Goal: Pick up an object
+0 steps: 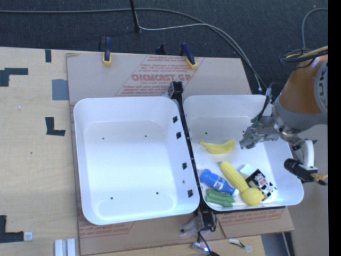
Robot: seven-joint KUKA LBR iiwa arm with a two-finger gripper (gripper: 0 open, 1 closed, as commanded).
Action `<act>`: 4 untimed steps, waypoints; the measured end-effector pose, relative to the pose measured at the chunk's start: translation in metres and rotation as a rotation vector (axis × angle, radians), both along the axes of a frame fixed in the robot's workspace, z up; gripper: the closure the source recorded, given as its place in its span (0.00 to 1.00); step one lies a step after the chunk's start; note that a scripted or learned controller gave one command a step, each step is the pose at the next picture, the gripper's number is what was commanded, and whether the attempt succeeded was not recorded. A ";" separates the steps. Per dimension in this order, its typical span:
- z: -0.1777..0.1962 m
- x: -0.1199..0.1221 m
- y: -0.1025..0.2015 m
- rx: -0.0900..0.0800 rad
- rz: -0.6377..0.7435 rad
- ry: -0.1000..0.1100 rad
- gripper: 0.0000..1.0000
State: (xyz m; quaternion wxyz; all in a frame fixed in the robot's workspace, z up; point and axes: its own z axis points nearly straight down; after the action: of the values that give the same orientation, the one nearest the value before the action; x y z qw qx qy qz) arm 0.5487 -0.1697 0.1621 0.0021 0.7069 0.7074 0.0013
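Two white bins sit side by side, clamped along their shared edge. All the loose items lie in the right bin point(213, 108); the left bin point(85, 121) holds none.

The gripper point(250, 139) hangs over the right bin, just right of the banana point(218, 146). Whether its fingers are apart or together cannot be told from this angle; nothing is visibly between them. Judged position: poised above the pile to come down on a nearby item, the banana being nearest.

Count in right bin:
- one banana, mid-bin
- one blue bottle point(217, 181), near the divider
- one corn cob point(233, 175), lying diagonally beside the bottle
- one lemon point(252, 196), at the cob's lower end
- one green vegetable point(219, 198), near the front rim
- one small black-and-white box point(262, 181), beside the lemon

Items cluster toward the front corner, touching.
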 end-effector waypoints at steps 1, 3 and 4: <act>0.045 0.004 0.006 0.001 0.000 0.002 1.00; 0.135 -0.003 0.004 0.001 0.000 0.002 1.00; 0.113 -0.002 0.055 0.002 0.003 0.007 1.00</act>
State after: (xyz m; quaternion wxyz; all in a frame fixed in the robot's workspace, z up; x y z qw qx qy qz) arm 0.5463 -0.1146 0.2753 -0.0010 0.7056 0.7086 -0.0003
